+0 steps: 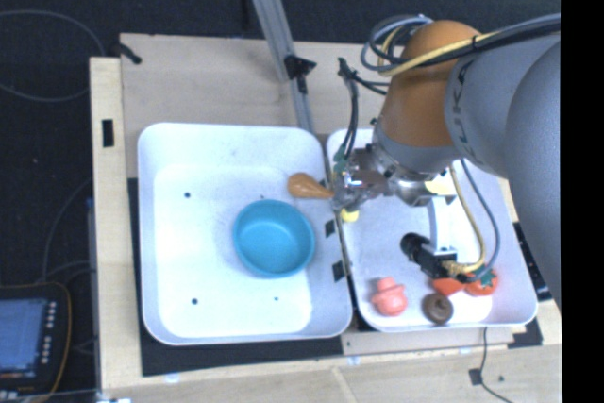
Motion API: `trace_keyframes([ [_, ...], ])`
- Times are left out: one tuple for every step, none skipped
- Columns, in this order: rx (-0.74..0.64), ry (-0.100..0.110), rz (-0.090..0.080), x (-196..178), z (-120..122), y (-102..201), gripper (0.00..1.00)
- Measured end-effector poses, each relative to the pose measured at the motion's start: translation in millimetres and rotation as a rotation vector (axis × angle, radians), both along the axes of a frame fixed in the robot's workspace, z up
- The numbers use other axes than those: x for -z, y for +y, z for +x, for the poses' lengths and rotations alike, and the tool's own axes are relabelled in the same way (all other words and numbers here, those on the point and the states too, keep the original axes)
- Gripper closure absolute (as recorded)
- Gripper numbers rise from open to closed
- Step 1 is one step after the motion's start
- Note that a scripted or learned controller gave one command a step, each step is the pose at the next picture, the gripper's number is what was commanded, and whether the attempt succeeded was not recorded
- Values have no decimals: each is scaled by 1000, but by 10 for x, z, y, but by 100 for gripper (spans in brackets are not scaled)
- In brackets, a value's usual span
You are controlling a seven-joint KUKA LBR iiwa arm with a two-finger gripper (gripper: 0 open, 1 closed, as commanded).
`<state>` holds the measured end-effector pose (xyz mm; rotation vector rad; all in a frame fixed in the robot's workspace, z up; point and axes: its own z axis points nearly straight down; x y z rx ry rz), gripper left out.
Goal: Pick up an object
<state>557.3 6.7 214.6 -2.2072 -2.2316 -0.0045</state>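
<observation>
Bin rim point(326, 156): gripper point(347, 199) beside tan object point(304, 187)

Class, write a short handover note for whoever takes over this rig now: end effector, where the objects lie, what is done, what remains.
End effector: above the divide between the bins, beside the tan object; nothing seen held in it.
Left bin: blue bowl, tan object by its right wall.
Right bin: pink toy, brown round piece, orange item along the near side.
Done: nothing lifted. Left: grasp and raise one object.
</observation>
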Motion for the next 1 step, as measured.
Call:
trace_keyframes([
  [0,1,1,-209,88,564,100],
])
